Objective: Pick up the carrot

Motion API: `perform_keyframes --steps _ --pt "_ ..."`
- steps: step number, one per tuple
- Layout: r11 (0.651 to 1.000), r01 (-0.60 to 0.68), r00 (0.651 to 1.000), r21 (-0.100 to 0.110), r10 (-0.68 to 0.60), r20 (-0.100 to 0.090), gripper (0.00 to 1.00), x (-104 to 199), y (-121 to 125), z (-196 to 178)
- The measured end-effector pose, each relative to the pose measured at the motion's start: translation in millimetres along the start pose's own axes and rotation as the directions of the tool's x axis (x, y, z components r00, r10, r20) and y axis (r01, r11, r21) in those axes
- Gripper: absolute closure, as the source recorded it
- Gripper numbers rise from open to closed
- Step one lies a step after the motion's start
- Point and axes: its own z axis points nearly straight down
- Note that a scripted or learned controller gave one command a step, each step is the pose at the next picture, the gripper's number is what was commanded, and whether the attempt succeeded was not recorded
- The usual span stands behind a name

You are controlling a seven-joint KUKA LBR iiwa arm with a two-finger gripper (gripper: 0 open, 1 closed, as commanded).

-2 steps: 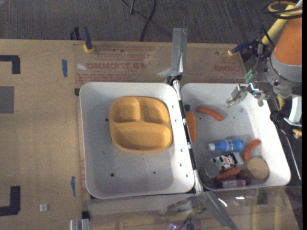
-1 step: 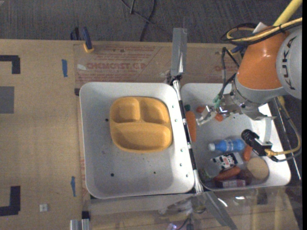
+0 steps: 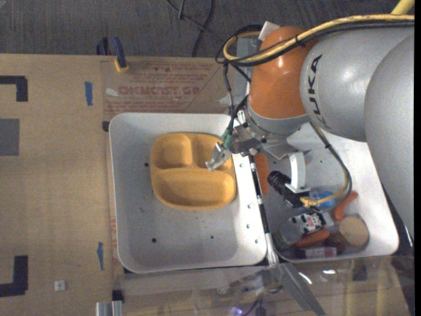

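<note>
The gripper (image 3: 219,155) hung over the right rim of the yellow divided plate (image 3: 192,171) in the left bin (image 3: 131,196). How far it stood open I could not tell, and nothing showed in it. The carrot (image 3: 262,170) lay just right of it, across the bins' shared wall, in the right bin (image 3: 385,206), mostly under the wrist; its long axis seemed to run up-down. The arm (image 3: 342,78) reached in from the right, orange band above. Next move, I judged: a short shift right.
</note>
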Motion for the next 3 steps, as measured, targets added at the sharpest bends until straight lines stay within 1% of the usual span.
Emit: perform_keyframes --steps 1,2,3 --pt "0.969 -0.248 0.969 -0.018 0.248 -0.008 0.00 8.8 52.5 69.2" --pt "0.971 -0.237 0.971 -0.022 0.237 -0.028 1.00 23.5 57.2 58.4" --pt "0.998 -0.059 0.998 0.000 0.059 0.000 1.00 46.7 102.3 -28.9"
